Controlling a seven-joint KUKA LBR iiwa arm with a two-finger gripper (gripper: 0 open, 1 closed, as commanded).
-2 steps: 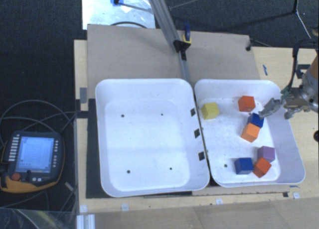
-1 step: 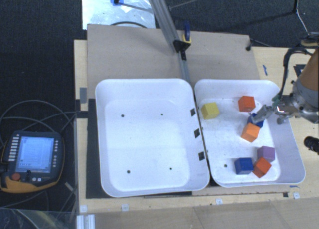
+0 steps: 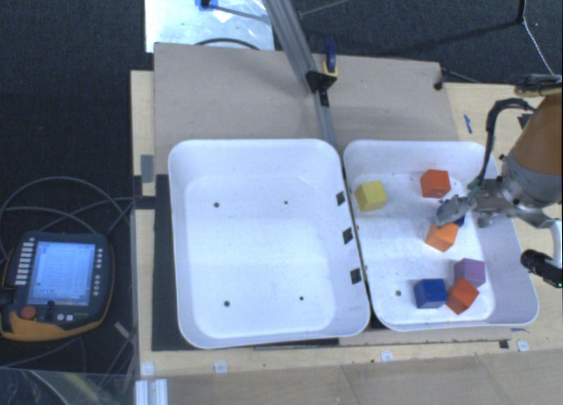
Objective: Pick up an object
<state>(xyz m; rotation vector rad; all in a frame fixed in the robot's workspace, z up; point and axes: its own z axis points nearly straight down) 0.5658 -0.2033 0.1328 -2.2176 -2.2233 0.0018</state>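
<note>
The right bin [image 3: 387, 311] holds several blocks. A yellow block [image 3: 370, 195] lies near its left wall and an orange-red block [image 3: 435, 183] sits toward the back. My gripper [image 3: 453, 213] reaches in from the right, low over the bin's middle, directly above and touching or nearly touching an orange block [image 3: 442, 237]. A speck of blue shows under the gripper head. Near the front right sit a purple block [image 3: 470, 270], a blue block [image 3: 429, 293] and another orange block [image 3: 462, 297], close together.
The left bin [image 3: 189, 174] stands beside the right one, joined by black clips. A slanted metal pole [image 3: 290, 25] crosses the back of the bench. A teach pendant [image 3: 57, 284] lies on the floor at left.
</note>
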